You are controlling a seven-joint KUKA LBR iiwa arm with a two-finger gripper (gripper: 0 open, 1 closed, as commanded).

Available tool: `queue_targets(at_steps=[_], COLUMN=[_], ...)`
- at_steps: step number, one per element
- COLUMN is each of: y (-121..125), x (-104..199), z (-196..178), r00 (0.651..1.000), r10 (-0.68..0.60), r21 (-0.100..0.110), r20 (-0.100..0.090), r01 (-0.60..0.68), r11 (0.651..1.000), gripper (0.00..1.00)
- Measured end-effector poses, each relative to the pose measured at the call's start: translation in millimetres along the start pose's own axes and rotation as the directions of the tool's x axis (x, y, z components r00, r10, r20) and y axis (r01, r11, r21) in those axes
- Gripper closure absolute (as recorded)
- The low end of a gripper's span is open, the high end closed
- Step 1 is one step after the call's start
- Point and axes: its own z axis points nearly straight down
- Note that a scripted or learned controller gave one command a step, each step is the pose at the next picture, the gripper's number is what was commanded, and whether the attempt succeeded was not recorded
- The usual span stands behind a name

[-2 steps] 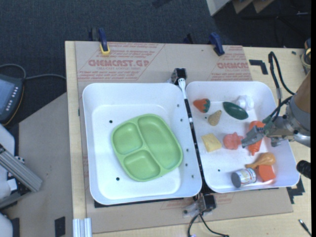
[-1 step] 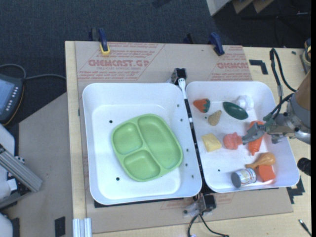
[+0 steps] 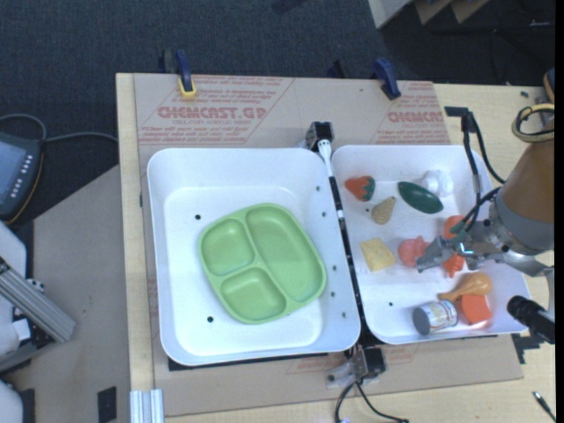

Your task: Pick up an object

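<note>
As I look down on the bench (image 3: 264, 104), I see the jaws (image 3: 438, 258) low in the right bin (image 3: 388, 320), just beside a pink-orange piece (image 3: 410, 252). Whether they stand wide or narrow I cannot tell, and nothing shows between them. Near them lie a yellow block (image 3: 378, 255), a dark green object (image 3: 419, 197), a tan piece (image 3: 383, 209), a strawberry (image 3: 359, 187) and a silver can (image 3: 434, 316). The left bin (image 3: 176, 324) carries a green divided plate (image 3: 260, 263).
</note>
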Motion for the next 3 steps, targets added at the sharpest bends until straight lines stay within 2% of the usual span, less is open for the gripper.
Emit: queue_targets(at_steps=[2, 3], y=[3, 3], x=[2, 2], z=[79, 67], r00=[1.000, 1.000], r10=[0.000, 0.001], r21=[-0.002, -0.007], r20=[0.000, 0.003], r01=[0.000, -0.001], r11=[1.000, 1.000], gripper=[0.00, 1.00])
